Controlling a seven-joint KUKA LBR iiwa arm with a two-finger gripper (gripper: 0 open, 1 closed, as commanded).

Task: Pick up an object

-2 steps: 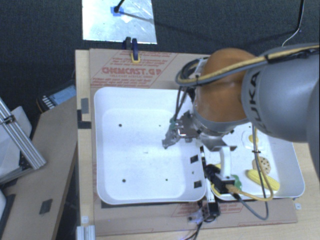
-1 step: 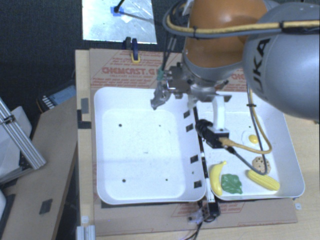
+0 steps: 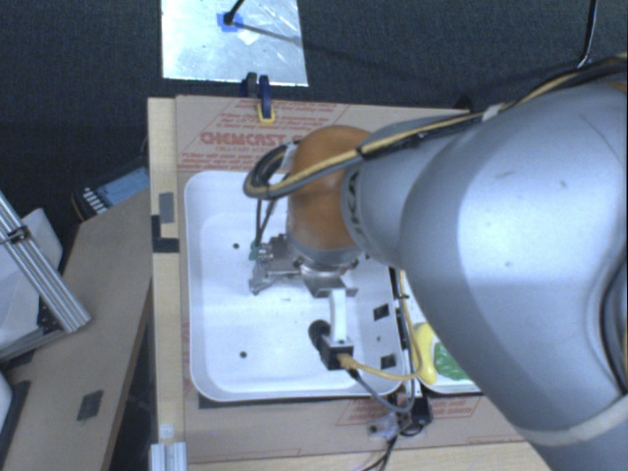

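Arm [image 3: 510, 224]: broad grey casing with a smooth matte finish. It comes in from the right and hides much of the right half of the view. Orange band [image 3: 319, 194]: rounded and glossy, sitting over the far side of the left bin.

Claw [image 3: 267, 273]: dull grey metal, angular, hanging below the orange band over the middle of the left bin [image 3: 221, 292]. It is seen from above and is partly hidden by the wrist, so I cannot tell whether it is wide or narrow. Nothing is seen held in it.

Left bin: shallow white plastic tray with rounded corners and a smooth floor. Two small dark specks [image 3: 243, 353] mark the floor, and two small dark rectangular marks [image 3: 381, 312] lie towards its right side.

Right bin [image 3: 461, 388]: just a near-left strip of it is in sight under the arm. In that strip lies a yellow object [image 3: 425, 353], rounded and smooth, close against the wall shared with the left bin. A green piece [image 3: 449, 361] is just beside it on the right. It is flat-looking, and its shape is cut off by the arm.

Both bins rest on a tan cardboard sheet [image 3: 226, 135] with red lettering. A blue and yellow clamp [image 3: 263, 96] grips its far edge. Beyond that, a shiny, creased square of metal sheet [image 3: 234, 27] lies on dark, rough fabric. At left is a plain brown surface [image 3: 98, 292] and a ribbed aluminium bar [image 3: 39, 273].
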